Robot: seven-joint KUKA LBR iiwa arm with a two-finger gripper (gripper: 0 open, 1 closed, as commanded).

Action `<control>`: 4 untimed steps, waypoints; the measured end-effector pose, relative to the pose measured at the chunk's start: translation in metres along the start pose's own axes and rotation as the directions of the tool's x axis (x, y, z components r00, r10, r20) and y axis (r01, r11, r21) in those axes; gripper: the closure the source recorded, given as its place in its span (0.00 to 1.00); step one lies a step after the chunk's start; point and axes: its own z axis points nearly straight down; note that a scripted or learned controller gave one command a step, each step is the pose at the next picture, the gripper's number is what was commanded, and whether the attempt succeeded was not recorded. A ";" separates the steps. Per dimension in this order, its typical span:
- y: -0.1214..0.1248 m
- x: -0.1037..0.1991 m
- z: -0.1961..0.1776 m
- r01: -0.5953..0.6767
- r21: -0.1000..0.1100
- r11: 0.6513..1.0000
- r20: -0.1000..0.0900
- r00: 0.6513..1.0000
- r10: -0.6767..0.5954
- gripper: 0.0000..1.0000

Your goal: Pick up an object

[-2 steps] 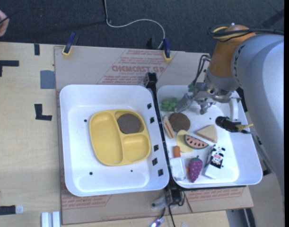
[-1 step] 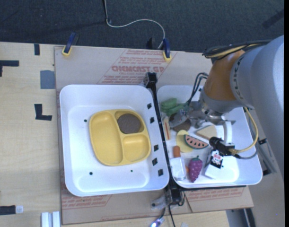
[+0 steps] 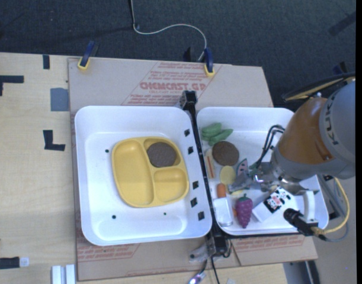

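Cardboard-topped bench, two white bins: right bin (image 3: 299,118) stocks toy foods for picking, gripper (image 3: 244,178) low beside yellow piece (image 3: 227,174), grip state unreadable.

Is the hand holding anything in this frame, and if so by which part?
Cannot be told. The hand is low in the right bin beside the yellow piece and purple grapes, but no object is visibly gripped.

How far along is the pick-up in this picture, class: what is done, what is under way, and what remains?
Done: the arm has reached into the right bin. Under way: the gripper sits low among the toy food, beside the yellow piece and above the purple grapes. Left: nothing looks lifted; every item lies in a bin.
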 end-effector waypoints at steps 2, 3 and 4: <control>0.003 0.002 -0.009 0.005 -0.001 1.000 -0.001 1.000 -0.005 0.00; 0.105 0.038 0.000 0.010 -0.008 1.000 0.012 1.000 -0.010 0.00; 0.103 0.038 -0.013 0.004 -0.007 1.000 0.006 1.000 -0.004 1.00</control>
